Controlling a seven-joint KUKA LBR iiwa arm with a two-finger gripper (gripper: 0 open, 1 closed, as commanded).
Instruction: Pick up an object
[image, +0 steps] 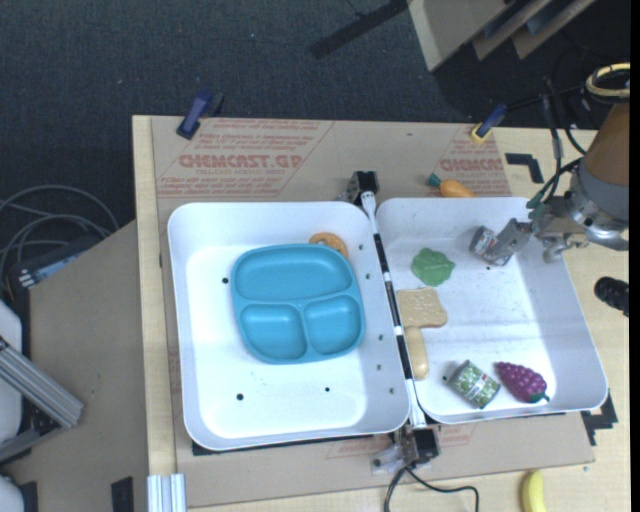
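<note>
The two bins (200, 300) looked smooth, glossy white plastic; the blue divided tray (297, 301) matt plastic; the table (250, 160) was flat printed cardboard or board; the pincer (492, 246) showed dull grey metal.

In the right bin (560, 300), open floor lies in the middle and toward the right wall. The green leaf (432, 266), cracker (421, 307) and bread stick (416, 355) crowd its left side; the can (472, 383) and grapes (522, 380) block the near edge. The blue tray (298, 301) takes up most of the left bin (200, 330), leaving bare floor along the near side.
</note>
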